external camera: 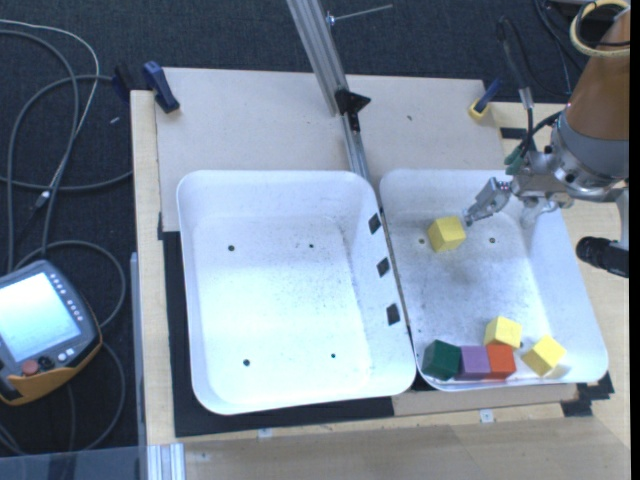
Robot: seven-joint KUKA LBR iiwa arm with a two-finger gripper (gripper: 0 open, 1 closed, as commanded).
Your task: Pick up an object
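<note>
Pickup looks unfinished: the pincer [487, 204], its grip unreadable from above, hangs just right of a lone yellow cube [446, 234].

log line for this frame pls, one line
arm: over right bin | gripper: beside lone yellow cube, no hold seen | other blocks: bottom edge of right bin | left bin: untouched
</note>
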